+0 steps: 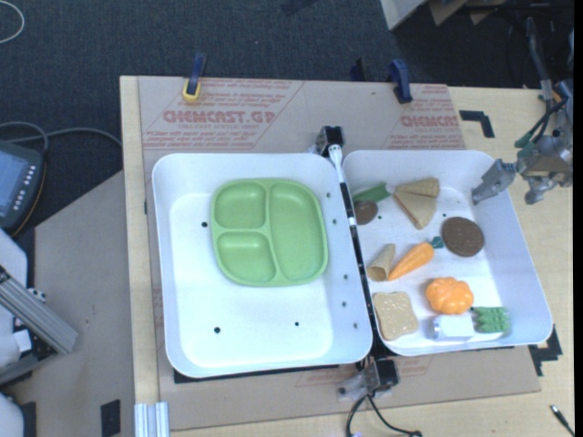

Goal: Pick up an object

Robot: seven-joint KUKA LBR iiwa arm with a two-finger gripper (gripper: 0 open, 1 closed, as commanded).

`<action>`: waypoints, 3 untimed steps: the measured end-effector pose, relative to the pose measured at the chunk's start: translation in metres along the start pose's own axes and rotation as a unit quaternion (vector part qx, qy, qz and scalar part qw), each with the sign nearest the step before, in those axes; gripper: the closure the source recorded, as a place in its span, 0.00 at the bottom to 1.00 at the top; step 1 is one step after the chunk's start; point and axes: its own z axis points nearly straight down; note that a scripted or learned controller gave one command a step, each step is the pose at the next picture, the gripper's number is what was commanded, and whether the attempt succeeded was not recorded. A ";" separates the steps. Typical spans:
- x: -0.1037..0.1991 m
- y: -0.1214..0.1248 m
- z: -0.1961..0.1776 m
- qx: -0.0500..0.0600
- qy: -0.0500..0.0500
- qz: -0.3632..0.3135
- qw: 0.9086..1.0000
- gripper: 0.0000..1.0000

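Note:
The right bin (515,244) holds several toy foods. Among them are a tan sandwich wedge (417,201), a brown round cookie (463,237), a carrot (412,259), an orange fruit (449,295) and a slice of toast (395,315). My gripper (506,195) hangs over the bin's far right corner, above and to the right of the cookie. Its two grey fingers (487,182) stand apart, open, with nothing between them.
The left bin (182,271) bears a green divided plate (270,230). Also in the right bin are a green pepper piece (371,191), a small brown ball (365,212), a tan cone (382,262) and a green-and-white piece (478,322). Clamps (192,87) hold the board's far edge.

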 end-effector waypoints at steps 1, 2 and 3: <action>0.000 0.002 -0.007 -0.006 -0.002 -0.002 1.000 0.00; -0.003 -0.005 0.040 -0.004 -0.001 -0.001 1.000 0.00; -0.009 -0.014 0.090 -0.003 0.000 -0.001 1.000 0.00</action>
